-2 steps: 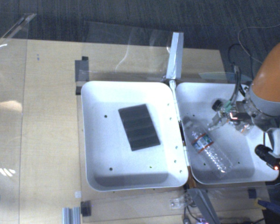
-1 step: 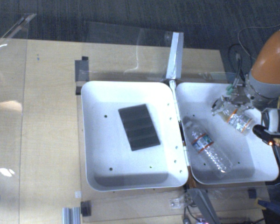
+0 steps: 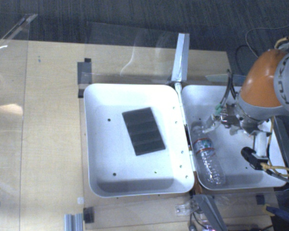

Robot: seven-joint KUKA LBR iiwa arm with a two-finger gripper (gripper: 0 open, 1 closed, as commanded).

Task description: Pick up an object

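Observation:
A clear plastic bottle (image 3: pixel 208 160) lies in the right bin (image 3: pixel 236 172), close to its left wall, with its label end toward the far side. My gripper (image 3: pixel 219 120) hangs low over the right bin, just beyond and to the right of the bottle's far end. Nothing shows in its grasp. A flat dark ribbed rectangle (image 3: pixel 143 131) lies in the middle of the left bin (image 3: pixel 101 129), slightly turned.
The grey arm with its orange band (image 3: pixel 261 84) covers the right bin's far right part. A metal post (image 3: pixel 180 59) stands at the far end of the wall between the bins. Clear plastic sheets stand behind and to the left of the bins.

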